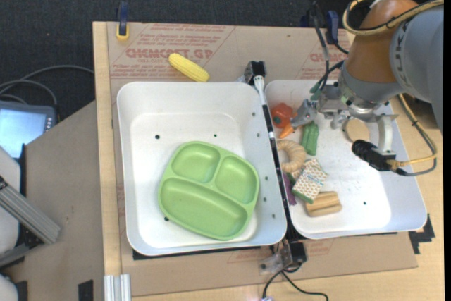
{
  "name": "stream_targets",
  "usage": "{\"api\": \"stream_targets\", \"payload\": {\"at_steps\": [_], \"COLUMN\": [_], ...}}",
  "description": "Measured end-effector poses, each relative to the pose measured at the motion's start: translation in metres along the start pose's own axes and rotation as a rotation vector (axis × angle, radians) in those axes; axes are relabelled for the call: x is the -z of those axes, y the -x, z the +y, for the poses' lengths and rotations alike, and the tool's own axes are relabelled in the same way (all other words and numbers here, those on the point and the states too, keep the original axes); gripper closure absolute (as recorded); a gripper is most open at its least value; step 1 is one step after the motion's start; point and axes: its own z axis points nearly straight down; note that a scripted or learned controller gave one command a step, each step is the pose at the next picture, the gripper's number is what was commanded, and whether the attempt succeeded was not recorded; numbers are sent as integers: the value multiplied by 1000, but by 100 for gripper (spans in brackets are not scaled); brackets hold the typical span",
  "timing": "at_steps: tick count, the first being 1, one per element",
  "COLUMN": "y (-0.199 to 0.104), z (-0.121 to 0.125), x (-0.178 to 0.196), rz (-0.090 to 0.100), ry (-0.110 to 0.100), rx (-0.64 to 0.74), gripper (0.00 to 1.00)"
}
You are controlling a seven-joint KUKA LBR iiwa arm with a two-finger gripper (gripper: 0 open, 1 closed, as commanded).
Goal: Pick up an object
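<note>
The right bin (394, 211) holds several small items along its left side: an orange piece (283, 113), a green pickle-shaped piece (310, 139), a beige knotted piece (290, 155), a green-checked packet (310, 181) and a brown block (323, 204). My gripper (322, 115) hangs over the upper left part of this bin, just above the green piece and right of the orange one. Its fingers (308, 112) stand apart, open, with nothing between them.
The left bin (134, 151) carries a green divided plate (208, 189). A yellow corn cob (188, 68) lies on the cardboard behind the bins. A black clip (255, 70) sits at the bins' shared wall. A cable and black fitting (371, 154) hang off the arm.
</note>
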Motion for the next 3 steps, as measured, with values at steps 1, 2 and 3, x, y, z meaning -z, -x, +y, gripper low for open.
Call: {"api": "stream_targets", "payload": {"at_steps": [1,2,3], "y": [1,2,-94], "z": [-8,-6,-6], "x": [-46,-32,63], "rz": [3,1,4], "ry": [-14,-7,3], "rx": [3,2,13], "gripper": [0,100,100]}}
